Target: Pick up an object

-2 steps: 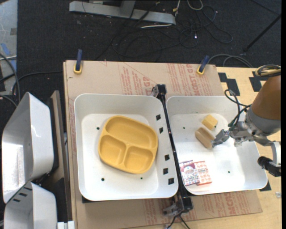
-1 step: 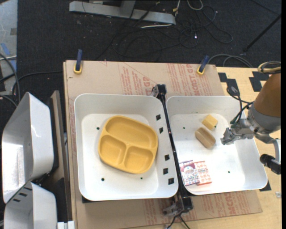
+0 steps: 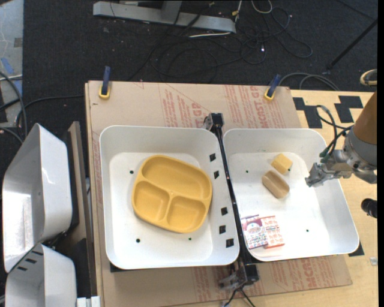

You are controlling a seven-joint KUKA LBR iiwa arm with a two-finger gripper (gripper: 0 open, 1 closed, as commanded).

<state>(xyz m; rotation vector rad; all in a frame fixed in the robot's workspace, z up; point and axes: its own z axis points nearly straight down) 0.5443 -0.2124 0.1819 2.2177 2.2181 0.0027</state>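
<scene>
From my remote seat I see two shallow white bins side by side on a brown cardboard sheet (image 3: 180, 102) printed with faded red lettering. The left bin (image 3: 114, 180) and right bin (image 3: 336, 234) meet along a black divider strip (image 3: 227, 192). Two blue-and-yellow clamps pin the sheet's far edge, one at the left (image 3: 105, 84), one toward the right (image 3: 273, 87). Beyond it, black cables (image 3: 198, 54) trail over dark carpet near a grey metal bar (image 3: 162, 17). At the left edge stand spare white bins (image 3: 33, 186), tilted on their sides.
</scene>
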